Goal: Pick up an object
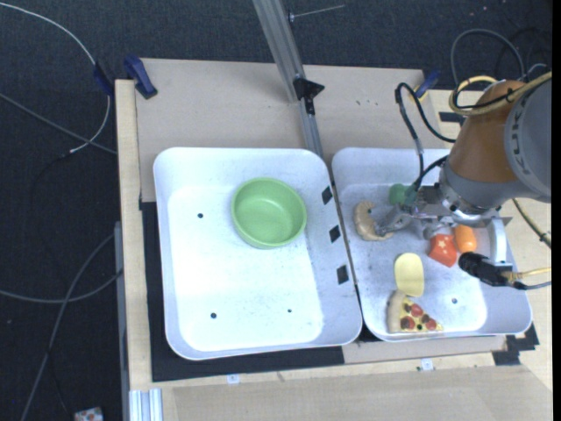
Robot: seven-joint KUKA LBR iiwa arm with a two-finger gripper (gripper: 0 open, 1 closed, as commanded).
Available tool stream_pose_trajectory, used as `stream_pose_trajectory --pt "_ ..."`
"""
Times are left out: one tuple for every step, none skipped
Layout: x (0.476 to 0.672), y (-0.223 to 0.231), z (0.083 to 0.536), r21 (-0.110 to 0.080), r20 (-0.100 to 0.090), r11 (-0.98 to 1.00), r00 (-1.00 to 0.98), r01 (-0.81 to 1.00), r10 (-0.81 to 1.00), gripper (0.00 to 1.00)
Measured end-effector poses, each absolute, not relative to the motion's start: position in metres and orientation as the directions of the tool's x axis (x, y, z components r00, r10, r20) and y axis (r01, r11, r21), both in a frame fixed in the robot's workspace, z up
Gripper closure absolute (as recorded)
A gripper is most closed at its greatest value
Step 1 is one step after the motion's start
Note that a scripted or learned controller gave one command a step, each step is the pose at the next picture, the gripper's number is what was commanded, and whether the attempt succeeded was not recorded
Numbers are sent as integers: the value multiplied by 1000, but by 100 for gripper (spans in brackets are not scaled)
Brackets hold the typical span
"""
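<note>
My gripper (396, 217) reaches left from the orange-banded wrist (478, 152) into the right bin (377, 167). Its tip is low, right beside a tan, rounded object (368, 221) near the bin's left wall. Just above the gripper lies a small green object (401, 194). Under the wrist sit a red-orange piece (443, 250) and an orange piece (465, 236). A pale yellow object (408, 274) and a toy pizza slice (412, 315) lie nearer the front of the bin. I cannot make out whether the tan object is between the fingers.
The left bin (188, 261) holds a green bowl (269, 211) near its back right corner. A metal pole (285, 42) slants over the bench behind the bins. Black cables (412, 121) trail from the arm over the right bin's back edge.
</note>
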State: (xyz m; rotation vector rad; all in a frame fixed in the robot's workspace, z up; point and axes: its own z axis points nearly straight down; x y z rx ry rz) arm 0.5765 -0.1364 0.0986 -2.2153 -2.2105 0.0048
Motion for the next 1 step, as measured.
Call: stream_pose_trajectory --pt "579 -136 116 -1 5 -1 1 1000 1000 100"
